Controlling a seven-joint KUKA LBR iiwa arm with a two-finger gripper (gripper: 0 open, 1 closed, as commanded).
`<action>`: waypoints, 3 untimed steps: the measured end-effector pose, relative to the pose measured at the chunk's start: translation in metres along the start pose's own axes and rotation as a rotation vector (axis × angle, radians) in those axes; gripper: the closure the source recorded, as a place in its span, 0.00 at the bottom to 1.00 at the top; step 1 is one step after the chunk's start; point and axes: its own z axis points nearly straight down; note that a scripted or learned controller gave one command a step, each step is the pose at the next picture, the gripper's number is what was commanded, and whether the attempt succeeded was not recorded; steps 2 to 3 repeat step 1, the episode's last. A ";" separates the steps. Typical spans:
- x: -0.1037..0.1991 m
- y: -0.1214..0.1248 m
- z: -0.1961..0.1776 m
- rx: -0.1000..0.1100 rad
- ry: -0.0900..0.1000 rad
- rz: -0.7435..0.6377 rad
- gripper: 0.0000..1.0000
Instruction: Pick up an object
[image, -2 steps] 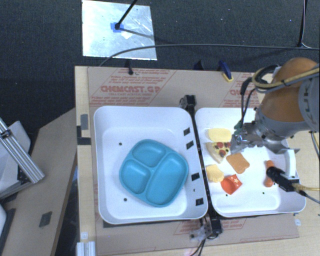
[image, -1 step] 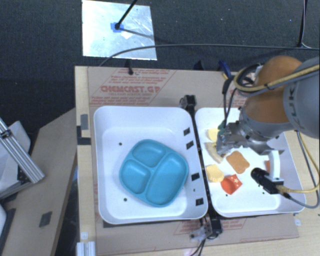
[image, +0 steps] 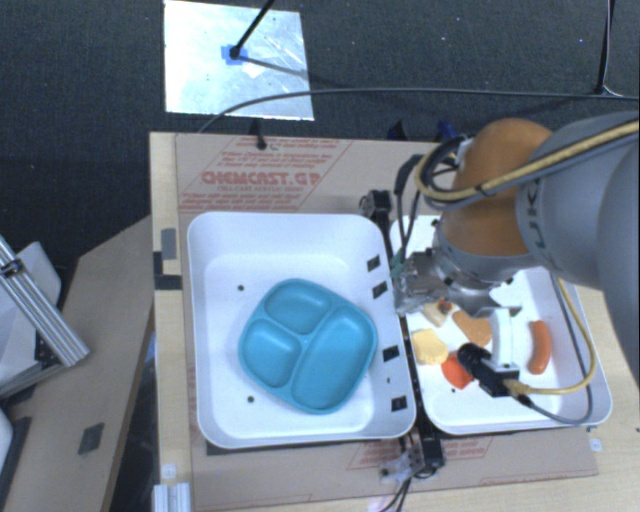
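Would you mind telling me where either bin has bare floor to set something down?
Left bin: a bare strip along the back and left walls around the blue plate. Right bin: crowded with the arm and food pieces; a small patch at its front right corner.

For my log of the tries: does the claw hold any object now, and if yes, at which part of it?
It cannot be told. The claw is low in the right bin, above the small food-like pieces, and the arm's wrist covers its tips.

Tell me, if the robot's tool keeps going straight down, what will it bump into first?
Probably the small yellow food piece in the right white bin. The tool hangs just above it, though depth is hard to judge from this slanted view.
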 end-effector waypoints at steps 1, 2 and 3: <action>0.061 -0.002 0.002 0.000 0.001 -0.001 1.00; 0.061 -0.002 0.002 0.000 0.001 -0.001 1.00; 0.061 -0.002 0.002 0.000 0.001 -0.001 1.00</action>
